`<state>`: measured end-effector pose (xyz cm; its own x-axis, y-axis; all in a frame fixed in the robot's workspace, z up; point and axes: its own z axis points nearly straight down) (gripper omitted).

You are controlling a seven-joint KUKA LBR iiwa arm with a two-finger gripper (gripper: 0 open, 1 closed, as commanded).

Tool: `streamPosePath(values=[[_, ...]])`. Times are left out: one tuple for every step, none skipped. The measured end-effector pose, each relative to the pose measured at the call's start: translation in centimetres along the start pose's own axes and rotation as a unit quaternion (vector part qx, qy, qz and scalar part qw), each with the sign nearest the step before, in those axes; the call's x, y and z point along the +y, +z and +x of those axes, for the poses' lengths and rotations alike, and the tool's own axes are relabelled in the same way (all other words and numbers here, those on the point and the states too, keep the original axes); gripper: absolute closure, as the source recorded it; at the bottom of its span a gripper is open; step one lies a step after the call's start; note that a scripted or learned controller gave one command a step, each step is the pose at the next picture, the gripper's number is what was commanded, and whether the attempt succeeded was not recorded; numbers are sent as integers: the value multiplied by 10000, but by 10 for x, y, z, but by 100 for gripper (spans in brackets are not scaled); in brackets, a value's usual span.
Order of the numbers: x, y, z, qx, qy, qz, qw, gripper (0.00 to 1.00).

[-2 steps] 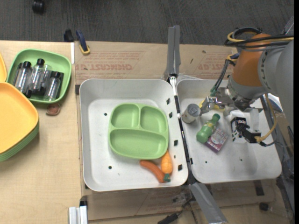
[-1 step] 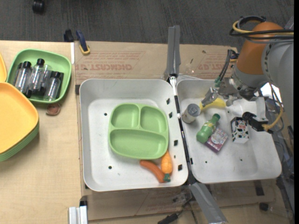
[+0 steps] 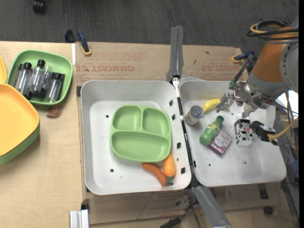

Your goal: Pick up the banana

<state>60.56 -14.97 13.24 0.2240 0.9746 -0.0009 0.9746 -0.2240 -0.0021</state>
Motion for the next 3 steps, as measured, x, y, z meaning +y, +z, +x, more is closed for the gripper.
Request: streamPosePath(values=[[18,-34,2,-5,535,-4,9986,0],[18,-42,2,-18,522,6,9986,100],[29,-76,2,-7,2398,2,9708,100]])
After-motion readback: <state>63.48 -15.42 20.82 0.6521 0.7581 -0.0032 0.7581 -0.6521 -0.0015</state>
